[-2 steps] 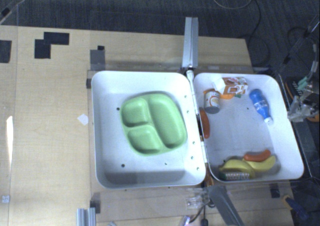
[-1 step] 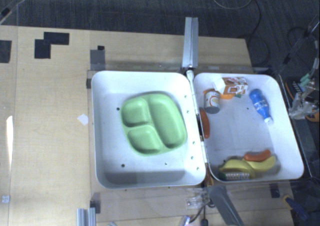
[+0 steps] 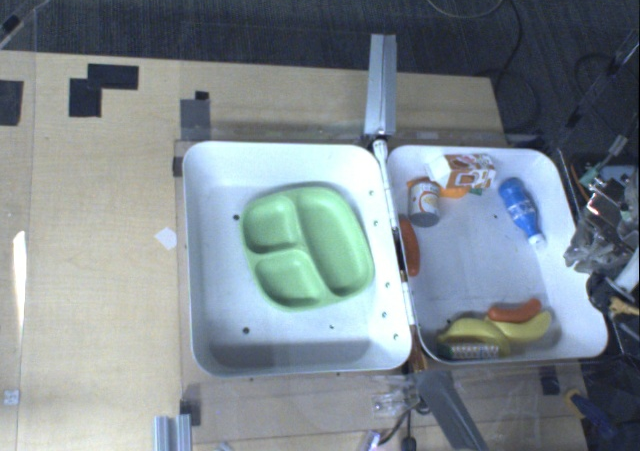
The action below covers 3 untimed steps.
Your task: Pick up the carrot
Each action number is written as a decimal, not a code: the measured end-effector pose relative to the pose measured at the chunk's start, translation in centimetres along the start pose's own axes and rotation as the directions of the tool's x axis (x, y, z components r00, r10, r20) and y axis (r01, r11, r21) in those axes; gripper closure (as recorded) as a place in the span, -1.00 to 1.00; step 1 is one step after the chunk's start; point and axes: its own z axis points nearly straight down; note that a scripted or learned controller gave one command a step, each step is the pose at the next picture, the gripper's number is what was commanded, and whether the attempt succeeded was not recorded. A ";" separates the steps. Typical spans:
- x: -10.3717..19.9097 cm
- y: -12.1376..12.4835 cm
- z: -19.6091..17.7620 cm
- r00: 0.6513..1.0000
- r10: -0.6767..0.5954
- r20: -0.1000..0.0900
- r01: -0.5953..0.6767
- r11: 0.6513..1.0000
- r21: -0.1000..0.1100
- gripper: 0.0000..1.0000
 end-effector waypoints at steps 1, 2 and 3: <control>0.2 0.1 -1.1 1.000 -0.009 -0.001 0.009 1.000 -0.002 1.00; -0.1 0.2 0.5 0.566 -0.824 0.002 0.824 0.566 -0.003 1.00; -0.1 0.2 0.5 0.566 -0.824 0.002 0.824 0.566 -0.003 -1.00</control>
